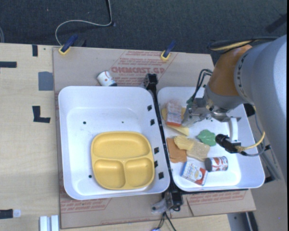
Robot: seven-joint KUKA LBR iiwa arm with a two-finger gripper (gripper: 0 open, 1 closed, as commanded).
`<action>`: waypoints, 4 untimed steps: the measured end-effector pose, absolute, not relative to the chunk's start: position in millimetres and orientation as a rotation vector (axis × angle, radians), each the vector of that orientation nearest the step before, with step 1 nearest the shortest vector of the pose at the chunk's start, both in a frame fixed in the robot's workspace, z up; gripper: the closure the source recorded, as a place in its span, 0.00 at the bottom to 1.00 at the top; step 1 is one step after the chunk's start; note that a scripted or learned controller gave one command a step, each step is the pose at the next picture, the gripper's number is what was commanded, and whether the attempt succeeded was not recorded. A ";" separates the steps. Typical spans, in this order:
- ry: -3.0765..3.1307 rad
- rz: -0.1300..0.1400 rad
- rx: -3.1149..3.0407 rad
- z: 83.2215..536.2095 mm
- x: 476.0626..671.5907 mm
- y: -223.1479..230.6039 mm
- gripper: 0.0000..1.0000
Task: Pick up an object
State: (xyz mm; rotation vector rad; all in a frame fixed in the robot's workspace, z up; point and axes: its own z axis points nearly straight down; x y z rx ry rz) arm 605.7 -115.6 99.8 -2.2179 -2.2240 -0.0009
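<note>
Gripper [195, 110] on the grey arm sits low in the right white bin [248, 174], but I cannot tell how it is set. Just beside it lies a small orange-and-white packet [174, 113]. Below are a green soft piece [207, 137], a tan cracker [199, 150], a little can [216, 163] and a small box [194, 172]. A yellow plastic divided tray [123, 159] rests in the left white bin [74, 109].

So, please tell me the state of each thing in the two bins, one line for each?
Yellow plastic divided tray: lying flat in the left white bin, right way up.
Small can with red label: on its side in the right white bin.
Green soft item: lying loose, beside the tan slice.
Red and white small box: lying flat, tilted.
Gripper: low over the packet.
</note>
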 end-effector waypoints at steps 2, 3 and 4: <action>-2.224 -0.003 -2.238 88.9 602.6 -103.9 0.00; -2.228 0.009 -2.214 84.9 669.5 -96.3 0.00; -2.228 0.002 -2.222 95.7 669.1 -96.1 1.00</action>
